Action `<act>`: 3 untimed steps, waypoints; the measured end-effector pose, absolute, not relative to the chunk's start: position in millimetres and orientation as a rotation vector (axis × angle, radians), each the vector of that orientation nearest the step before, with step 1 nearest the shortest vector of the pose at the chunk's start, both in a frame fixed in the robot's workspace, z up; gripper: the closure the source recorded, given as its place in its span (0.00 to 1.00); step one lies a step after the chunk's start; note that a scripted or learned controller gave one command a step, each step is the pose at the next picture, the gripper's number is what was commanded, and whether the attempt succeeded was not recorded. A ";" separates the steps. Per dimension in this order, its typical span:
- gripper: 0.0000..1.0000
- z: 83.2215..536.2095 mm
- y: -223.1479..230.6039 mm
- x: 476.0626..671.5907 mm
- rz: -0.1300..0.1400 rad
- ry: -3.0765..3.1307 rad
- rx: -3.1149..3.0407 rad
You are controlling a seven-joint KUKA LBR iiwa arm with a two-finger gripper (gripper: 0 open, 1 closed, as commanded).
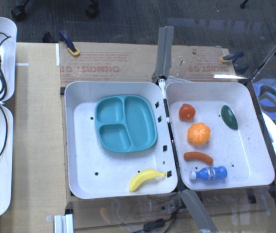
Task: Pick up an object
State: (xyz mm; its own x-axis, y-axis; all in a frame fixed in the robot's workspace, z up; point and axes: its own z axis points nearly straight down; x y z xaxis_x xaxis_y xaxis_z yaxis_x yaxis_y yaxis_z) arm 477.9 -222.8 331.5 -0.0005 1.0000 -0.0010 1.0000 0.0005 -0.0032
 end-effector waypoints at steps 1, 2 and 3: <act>1.00 299.6 -200.7 478.2 0.004 -2.225 -2.216; 1.00 223.4 -134.1 477.8 0.004 -2.221 -2.219; 1.00 311.2 -190.5 486.6 0.004 -2.220 -2.223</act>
State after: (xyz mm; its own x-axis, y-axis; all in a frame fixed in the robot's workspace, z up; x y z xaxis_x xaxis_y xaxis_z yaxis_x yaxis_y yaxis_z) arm 486.6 -190.5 311.2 0.0016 1.0000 -0.0020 1.0000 -0.0016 -0.0015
